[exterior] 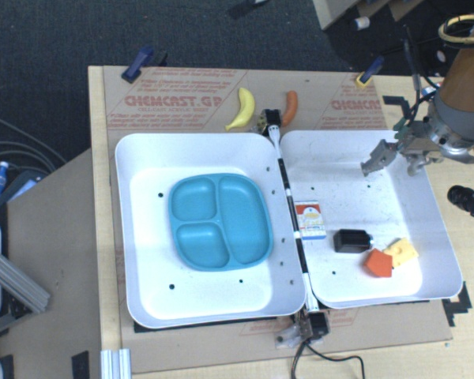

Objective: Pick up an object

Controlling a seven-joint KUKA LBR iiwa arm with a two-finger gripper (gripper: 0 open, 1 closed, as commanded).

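Down at the near edge of the right-hand shallow white bin (426, 287), there's the cluster to choose from: an orange block of a toy (380, 263) touching a pale yellow wedge-shaped piece (403, 252), and just beside them, toward the bin's middle, a small black boxy object (351, 241). Along that bin's left wall lies a small white card-like packet with a red top (309, 219), tucked close to the divider where a grasp looks awkward. Across the divider, the left-hand white bin (142, 283) carries a sky-blue plastic plate with three compartments (220, 220), sitting squarely in its centre. Moving back now: the grey two-finger gripper (393, 158) hangs over the far right corner of the right bin, well apart from every piece, and it carries nothing; whether it is spread or closed is too small and blurred to tell. That posture reads as a staging point before a descent, so the pick looks not yet begun. Beyond the bins, on the bench's far edge, a yellow toy banana (241, 109) and a small orange carrot-like toy (289, 106) lie outside the working area.
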